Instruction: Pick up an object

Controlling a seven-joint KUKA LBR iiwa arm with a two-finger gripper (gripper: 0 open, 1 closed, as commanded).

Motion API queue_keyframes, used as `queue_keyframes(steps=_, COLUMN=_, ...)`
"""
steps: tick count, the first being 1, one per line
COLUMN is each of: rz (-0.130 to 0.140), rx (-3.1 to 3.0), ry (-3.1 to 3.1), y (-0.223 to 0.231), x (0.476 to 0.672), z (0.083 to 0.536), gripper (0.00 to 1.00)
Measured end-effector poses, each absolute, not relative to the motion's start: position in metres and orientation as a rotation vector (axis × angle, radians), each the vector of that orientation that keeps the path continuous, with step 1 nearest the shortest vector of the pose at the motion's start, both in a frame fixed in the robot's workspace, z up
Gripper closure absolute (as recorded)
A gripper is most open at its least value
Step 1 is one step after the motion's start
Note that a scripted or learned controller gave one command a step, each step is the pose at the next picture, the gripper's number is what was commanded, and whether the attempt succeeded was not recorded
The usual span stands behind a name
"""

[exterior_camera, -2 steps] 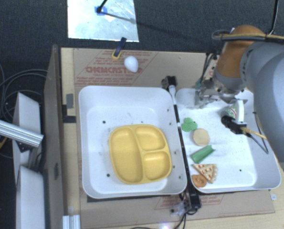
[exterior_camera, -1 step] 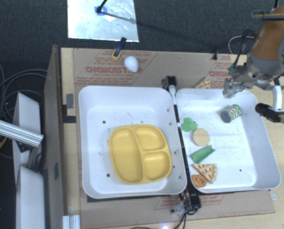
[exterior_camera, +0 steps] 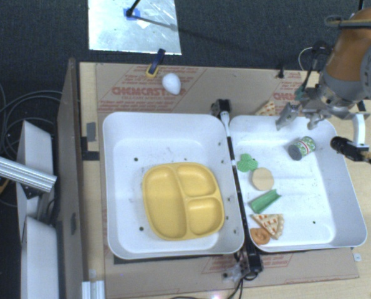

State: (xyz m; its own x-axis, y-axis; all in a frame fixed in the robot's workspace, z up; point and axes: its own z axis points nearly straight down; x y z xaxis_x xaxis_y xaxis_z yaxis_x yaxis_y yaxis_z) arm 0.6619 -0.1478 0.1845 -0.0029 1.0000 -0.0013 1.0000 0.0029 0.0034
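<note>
Pincer [exterior_camera: 295, 113] first: your fingers hang apart over the far edge of the right bin [exterior_camera: 341, 192], with nothing between them, and the grey arm [exterior_camera: 353, 48] with its orange band stands over the bin's far right corner. Nothing is held yet, so the pick is all ahead of you.

Nearest to you is the small can [exterior_camera: 302, 147], lying on its side on the bin floor just in front of the pincer and a little to its right. It looks like the natural target. To my eye a round can on its side will roll if one finger meets it first, so bring the pincer directly above it, turn the wrist so the fingers straddle its curved sides, and lower until they reach the floor of the bin before you close.

Further out along the divider, well apart from the can, lie a green clover-shaped piece [exterior_camera: 247, 163], a tan disc [exterior_camera: 262, 179], a green wedge [exterior_camera: 264, 200], a pizza slice [exterior_camera: 269, 223] and an orange piece [exterior_camera: 259, 235]. These look flat and close to the wall, so I judge them harder to pinch.

Beyond them, the left bin [exterior_camera: 129, 142] holds a yellow divided tray [exterior_camera: 182, 200]; leave it alone. A white ball [exterior_camera: 171, 83] sits on the table outside both bins.
</note>
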Motion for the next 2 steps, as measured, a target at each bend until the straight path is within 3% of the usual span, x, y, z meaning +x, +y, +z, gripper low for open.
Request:
queue_keyframes(steps=1, rz=-0.004, rx=2.225, ry=2.218, y=-0.197, x=0.639, z=0.135, gripper=0.0)
queue_keyframes(steps=2, rz=-0.002, rx=2.217, ry=2.227, y=-0.197, x=0.648, z=0.082, gripper=0.0)
